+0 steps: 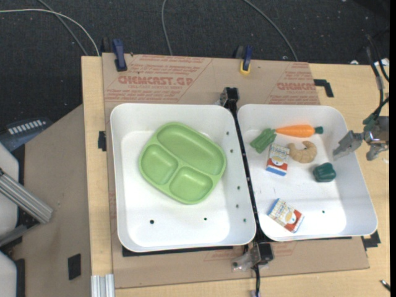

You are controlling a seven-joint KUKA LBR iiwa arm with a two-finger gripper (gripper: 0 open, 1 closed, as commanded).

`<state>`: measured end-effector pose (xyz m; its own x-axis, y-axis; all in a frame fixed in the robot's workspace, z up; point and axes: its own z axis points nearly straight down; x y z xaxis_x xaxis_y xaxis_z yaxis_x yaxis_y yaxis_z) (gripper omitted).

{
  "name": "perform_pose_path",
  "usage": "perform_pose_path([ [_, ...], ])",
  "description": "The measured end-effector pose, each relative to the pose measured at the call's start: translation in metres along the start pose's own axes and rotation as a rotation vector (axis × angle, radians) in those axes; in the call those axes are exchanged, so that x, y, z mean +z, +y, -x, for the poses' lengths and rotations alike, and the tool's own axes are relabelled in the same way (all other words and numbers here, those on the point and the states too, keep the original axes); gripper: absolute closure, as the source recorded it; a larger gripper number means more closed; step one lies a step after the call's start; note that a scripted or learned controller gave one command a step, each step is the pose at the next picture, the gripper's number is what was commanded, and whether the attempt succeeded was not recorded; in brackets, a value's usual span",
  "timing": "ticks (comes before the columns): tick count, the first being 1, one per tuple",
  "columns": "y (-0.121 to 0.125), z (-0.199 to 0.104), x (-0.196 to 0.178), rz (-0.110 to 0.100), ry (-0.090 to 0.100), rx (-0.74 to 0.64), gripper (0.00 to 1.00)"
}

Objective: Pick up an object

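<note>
My tool (361, 142) hangs at the right bin's (356, 218) right rim, fingers spread, pinching nothing. Nearest is a dark green block (323, 172); beyond lie a croissant (303, 151), carrot (299, 130), green piece (263, 140) and two small cartons (278, 160) (285, 215). The left bin (127, 218) holds a green divided plate (181, 163). The bench (164, 78) board reads "CHEMCAST GP".
</note>
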<state>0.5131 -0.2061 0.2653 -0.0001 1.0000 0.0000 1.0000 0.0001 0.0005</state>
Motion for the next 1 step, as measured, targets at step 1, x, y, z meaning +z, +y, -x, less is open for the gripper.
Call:
perform_pose_path([
  [1, -0.0071, 0.0139, -0.0199, 0.001, -0.001, 0.07, 0.0],
])
